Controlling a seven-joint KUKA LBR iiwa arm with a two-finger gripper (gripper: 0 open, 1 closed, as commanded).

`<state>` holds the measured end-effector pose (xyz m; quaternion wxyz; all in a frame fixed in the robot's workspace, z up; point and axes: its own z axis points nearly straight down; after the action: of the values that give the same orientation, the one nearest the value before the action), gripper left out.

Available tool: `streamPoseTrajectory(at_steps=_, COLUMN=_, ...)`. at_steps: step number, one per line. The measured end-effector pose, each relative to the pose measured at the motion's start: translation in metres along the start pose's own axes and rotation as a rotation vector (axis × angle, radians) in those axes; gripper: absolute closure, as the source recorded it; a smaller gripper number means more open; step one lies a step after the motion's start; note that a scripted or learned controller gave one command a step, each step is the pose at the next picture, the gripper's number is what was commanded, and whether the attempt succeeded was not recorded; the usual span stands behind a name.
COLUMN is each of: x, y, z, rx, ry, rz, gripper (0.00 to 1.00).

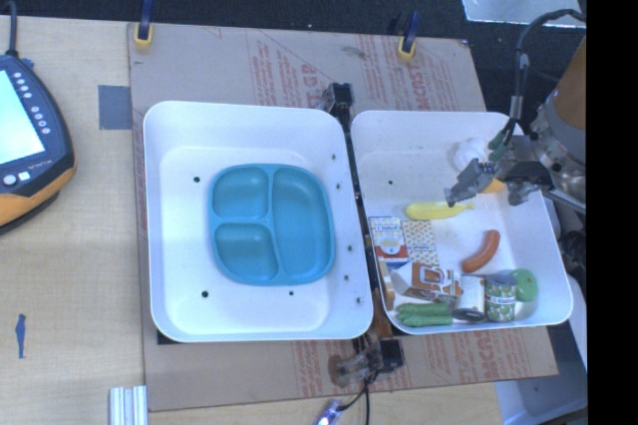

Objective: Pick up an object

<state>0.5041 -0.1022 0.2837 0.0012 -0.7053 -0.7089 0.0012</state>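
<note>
The gripper [490,179] hangs low over the right bin [394,139], its jaws spread apart with nothing between them, directly above the right tip of the banana [437,211]; whether it touches the banana cannot be told. The sausage [480,251] lies just below and to the right of the banana, apart from it; cartons [399,248], a green pod [426,314] and a small can [501,298] crowd the bin's near edge. The left bin [174,139] holds a blue divided plate [271,222]; an orange-edged handset [25,139] rests on the desk [70,313] at far left.
</note>
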Motion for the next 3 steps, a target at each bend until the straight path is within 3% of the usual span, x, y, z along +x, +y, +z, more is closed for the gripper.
streamPoseTrajectory(at_steps=1, x=-0.014, y=0.038, z=0.174, rx=0.004, ry=0.0, rz=0.0, gripper=0.0)
streamPoseTrajectory(at_steps=2, x=-0.016, y=0.039, z=0.163, rx=0.003, ry=-0.002, rz=-0.004, gripper=1.0)
streamPoseTrajectory(at_steps=3, x=-0.015, y=0.039, z=0.163, rx=0.003, ry=-0.002, rz=-0.004, gripper=0.0)
